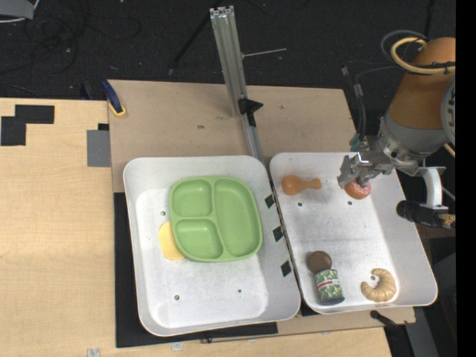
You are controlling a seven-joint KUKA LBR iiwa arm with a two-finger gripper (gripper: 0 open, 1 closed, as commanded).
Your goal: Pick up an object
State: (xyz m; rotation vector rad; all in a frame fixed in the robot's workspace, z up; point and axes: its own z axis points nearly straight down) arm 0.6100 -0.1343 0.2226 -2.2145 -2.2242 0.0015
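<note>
My gripper point(358, 178) hangs over the back of the right bin point(416, 274), pointing down. Right under its tip lies a small pink-red round object point(360, 191), partly hidden by the gripper; whether it is touched or held I cannot tell. An orange drumstick-shaped toy point(300, 185) lies to its left. Near the bin's front sit a brown round piece point(320, 260), a green can point(328, 285) and a tan croissant point(380, 284).
The left bin point(149, 288) holds a green divided plate point(216, 219) with a yellow piece point(168, 242) half under its left edge. A metal post point(232, 65) rises behind the bins. Black clips point(277, 233) sit along the divide between them.
</note>
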